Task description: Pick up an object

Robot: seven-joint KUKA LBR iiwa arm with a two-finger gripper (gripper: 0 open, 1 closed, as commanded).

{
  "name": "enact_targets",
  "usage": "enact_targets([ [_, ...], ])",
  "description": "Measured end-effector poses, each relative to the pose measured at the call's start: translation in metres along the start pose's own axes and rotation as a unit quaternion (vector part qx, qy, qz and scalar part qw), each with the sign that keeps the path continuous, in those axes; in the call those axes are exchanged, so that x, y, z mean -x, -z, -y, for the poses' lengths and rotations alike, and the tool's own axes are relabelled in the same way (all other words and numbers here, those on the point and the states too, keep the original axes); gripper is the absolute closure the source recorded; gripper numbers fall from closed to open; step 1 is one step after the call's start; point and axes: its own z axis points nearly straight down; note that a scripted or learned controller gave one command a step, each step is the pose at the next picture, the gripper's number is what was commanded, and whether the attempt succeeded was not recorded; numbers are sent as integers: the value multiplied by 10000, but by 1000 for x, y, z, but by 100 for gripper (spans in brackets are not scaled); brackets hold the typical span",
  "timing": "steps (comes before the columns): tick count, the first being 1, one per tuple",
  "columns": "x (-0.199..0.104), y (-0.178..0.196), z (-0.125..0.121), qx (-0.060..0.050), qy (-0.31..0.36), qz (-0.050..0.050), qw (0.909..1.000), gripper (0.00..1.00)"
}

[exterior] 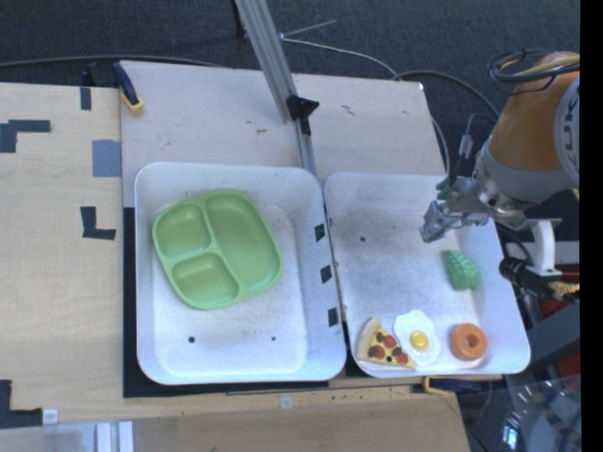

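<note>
**Hand over right bin, nothing seen in it**

Camera view: hand low over right bin; finger spread cannot be told. Green toy just below-right of it. Pizza slice, fried egg, donut along near edge. Green plate in left bin.

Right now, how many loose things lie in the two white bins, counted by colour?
Green: 2, the green divided plastic plate in the left bin and the small green knobbly toy in the right bin
Orange: 1, the orange ring-shaped toy doughnut
White and yellow: 1, the toy fried egg
Yellow and red: 1, the toy pizza slice
Total: 5
</note>
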Motion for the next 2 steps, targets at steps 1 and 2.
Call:
enact_targets([
  [1, -54, 8, 10, -3, 25, -9, 10000, 100],
  [2, -114, 16, 13, 2, 34, -8, 10000, 100],
])
